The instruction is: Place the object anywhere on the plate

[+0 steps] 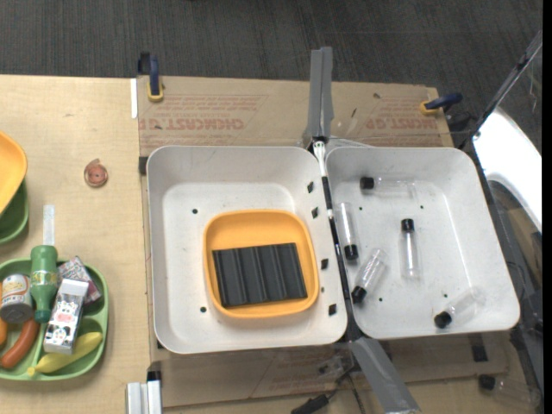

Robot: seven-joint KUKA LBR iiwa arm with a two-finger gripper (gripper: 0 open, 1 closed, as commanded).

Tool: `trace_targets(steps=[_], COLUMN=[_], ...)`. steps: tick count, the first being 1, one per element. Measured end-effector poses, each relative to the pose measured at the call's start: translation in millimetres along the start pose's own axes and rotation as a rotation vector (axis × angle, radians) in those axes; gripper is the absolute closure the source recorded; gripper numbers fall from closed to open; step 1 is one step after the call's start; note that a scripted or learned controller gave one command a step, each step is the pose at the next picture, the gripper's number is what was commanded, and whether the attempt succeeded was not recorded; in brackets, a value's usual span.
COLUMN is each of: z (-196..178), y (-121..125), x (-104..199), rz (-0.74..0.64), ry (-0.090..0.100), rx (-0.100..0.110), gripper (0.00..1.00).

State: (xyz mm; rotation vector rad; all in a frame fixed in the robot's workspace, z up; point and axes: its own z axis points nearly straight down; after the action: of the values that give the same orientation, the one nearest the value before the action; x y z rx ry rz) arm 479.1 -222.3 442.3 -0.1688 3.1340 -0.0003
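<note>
- Lying flat on the orange plate (259, 228), a dark grey ribbed slab (259, 274), its ridges running away from the camera; covers the plate's near half and stays inside the rim.
- Sitting in the middle of the left white bin (172, 179), the plate itself, with bare bin floor on every side of it.
- Cannot tell the state of the gripper, nor whether it has hold of anything.
- Scattered across the right white bin (466, 188), five clear tubes with black caps (all lying on their sides):
  - one near the far wall (384, 184), cap towards the left;
  - one along the left wall (344, 227), cap at its near end;
  - one around the middle (408, 253), cap at its far end;
  - one slanted just beside the near-left part (370, 272);
  - one in the near-right corner (459, 304).
- Touching along their shared edge, the two bins, with an upright grey bar (321, 93) rising behind the seam.
- Spread under both bins, a sheet of brown cardboard (207, 115), pinned at its far corners by a clamp on the left (152, 78) and another on the right (440, 103).
- Resting well to the left on the wooden bench (69, 110): a green tray (95, 339) crowded with toy food and a green bottle (43, 279), part of an orange bowl (9, 175) at the edge, and a small pink disc (96, 173).
</note>
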Motion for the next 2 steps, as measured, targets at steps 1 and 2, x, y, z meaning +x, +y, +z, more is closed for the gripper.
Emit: trace_targets(steps=[1,2], z=[1,1], y=[-8,-15], x=[-71,-144], rz=[-0.287,-0.537], ry=[-0.001,-0.002], rx=[0.0,-0.001], gripper=[1.0,1.0])
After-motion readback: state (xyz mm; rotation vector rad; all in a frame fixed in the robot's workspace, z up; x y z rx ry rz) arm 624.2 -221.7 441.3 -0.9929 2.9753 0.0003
